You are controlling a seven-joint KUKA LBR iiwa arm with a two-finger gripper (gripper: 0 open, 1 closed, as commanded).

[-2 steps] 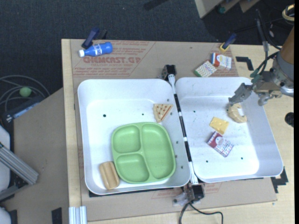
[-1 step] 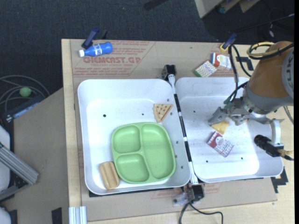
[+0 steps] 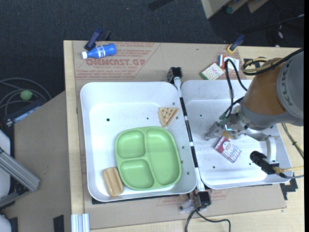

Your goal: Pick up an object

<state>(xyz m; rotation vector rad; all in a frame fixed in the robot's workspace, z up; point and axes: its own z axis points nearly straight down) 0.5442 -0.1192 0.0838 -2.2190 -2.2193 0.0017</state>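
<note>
In the right bin (image 3: 207,93) lies a small red and white packet (image 3: 228,149), flat on the floor near the middle. My gripper (image 3: 218,130) hangs low over the bin floor just up and left of the packet, close to its upper corner. The grey arm with its orange band (image 3: 265,93) reaches in from the right and covers the bin's right part. The left bin (image 3: 96,100) holds a green divided plate (image 3: 147,157), a tan waffle piece (image 3: 167,115) by the plate's upper right, and a tan wafer block (image 3: 112,181) at its lower left.
A blue and white bottle (image 3: 99,51) lies on the bench behind the left bin. A small checkered card (image 3: 211,72) and cables sit behind the right bin. A black clamp (image 3: 175,73) marks the top of the wall between the bins.
</note>
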